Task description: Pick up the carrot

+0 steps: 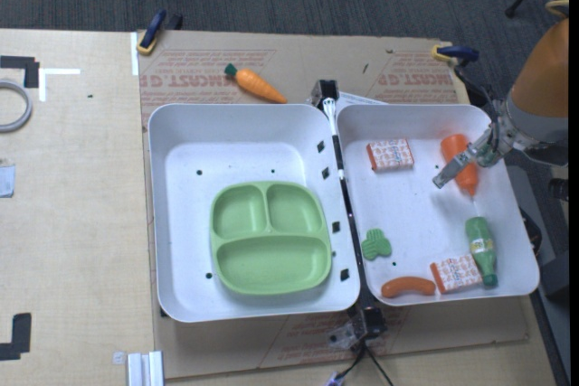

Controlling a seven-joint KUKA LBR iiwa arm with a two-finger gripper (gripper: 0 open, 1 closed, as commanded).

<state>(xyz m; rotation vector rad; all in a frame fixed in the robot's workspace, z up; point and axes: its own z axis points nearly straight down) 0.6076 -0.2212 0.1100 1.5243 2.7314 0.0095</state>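
Gripper [450,174]: positioned over the right bin [412,221], near its far right corner, slanting down and left from the grey wrist. Whether it is clenched or released cannot be told. It lies against an orange cup-like item [459,157]; no grasp is visible.

Right bin, shallow white plastic, contents: a small printed carton [391,155] left of the gripper; a green bottle [481,250] below it by the right wall; a second carton [455,273] just left of the bottle's base; an orange-red sausage shape [408,287] at the near edge; a green leafy piece [374,243] by the left wall.

Left bin [181,149]: one pale green three-compartment tray [270,237].

Carrot [255,83]: orange, tapered, green stub, lying outside both bins on the cardboard sheet [298,63], beyond the left bin's far rim, well apart from the gripper.
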